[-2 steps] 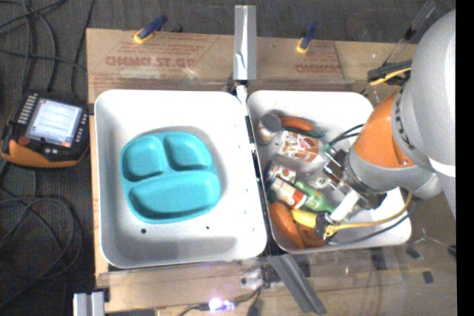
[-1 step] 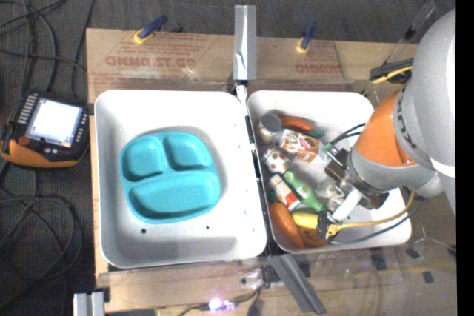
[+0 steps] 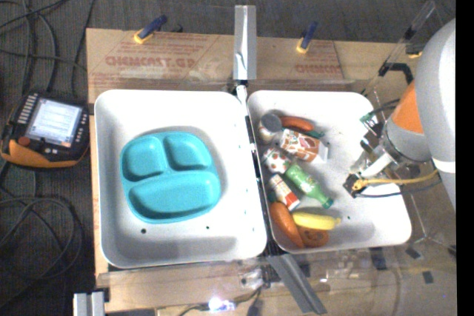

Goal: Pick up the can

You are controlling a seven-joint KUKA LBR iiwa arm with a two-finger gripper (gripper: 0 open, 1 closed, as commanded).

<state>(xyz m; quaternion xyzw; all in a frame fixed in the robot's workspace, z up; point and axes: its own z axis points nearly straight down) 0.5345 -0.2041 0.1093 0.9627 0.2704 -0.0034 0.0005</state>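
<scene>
The can [image 3: 298, 146] lies on its side at about ten o'clock in the right bin [image 3: 385, 229], its label red and white, with a sausage [image 3: 297, 123] just above it and a grey round object [image 3: 269, 120] at its upper left, too blurred to name. Below it lie a green bottle [image 3: 308, 185], a small red-capped bottle [image 3: 284, 190], a banana [image 3: 316, 220] and an orange-brown item [image 3: 285, 224], partly overlapped. The gripper [image 3: 357, 185] hangs at three o'clock in that bin, well apart from the can; whether it is open or closed cannot be told. The left bin [image 3: 111, 233] holds a blue divided plate [image 3: 172, 175].
</scene>
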